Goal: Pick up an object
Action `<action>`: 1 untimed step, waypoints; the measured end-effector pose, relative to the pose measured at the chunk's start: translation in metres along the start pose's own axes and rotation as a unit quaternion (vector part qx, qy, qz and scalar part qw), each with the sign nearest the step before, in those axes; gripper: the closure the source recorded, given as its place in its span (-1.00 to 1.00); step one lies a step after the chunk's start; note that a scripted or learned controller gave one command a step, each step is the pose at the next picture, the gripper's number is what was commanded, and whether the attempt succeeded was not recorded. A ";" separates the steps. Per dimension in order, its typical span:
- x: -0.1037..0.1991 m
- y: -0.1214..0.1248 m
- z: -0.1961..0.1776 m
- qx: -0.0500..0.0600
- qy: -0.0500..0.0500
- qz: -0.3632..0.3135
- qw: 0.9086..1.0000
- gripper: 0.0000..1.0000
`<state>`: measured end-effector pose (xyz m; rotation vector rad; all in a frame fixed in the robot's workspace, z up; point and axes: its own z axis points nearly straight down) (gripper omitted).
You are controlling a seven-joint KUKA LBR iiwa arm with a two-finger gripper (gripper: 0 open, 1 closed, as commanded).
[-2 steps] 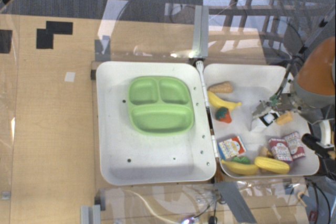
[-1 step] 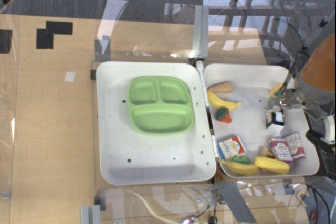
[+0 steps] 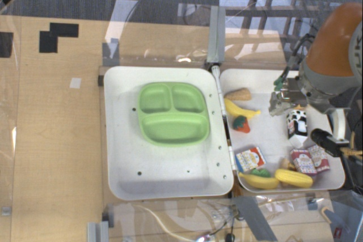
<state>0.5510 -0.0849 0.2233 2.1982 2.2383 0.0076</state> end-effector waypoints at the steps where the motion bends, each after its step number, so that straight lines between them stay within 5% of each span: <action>1: 0.001 0.002 -0.011 -0.002 0.000 -0.003 1.000 1.00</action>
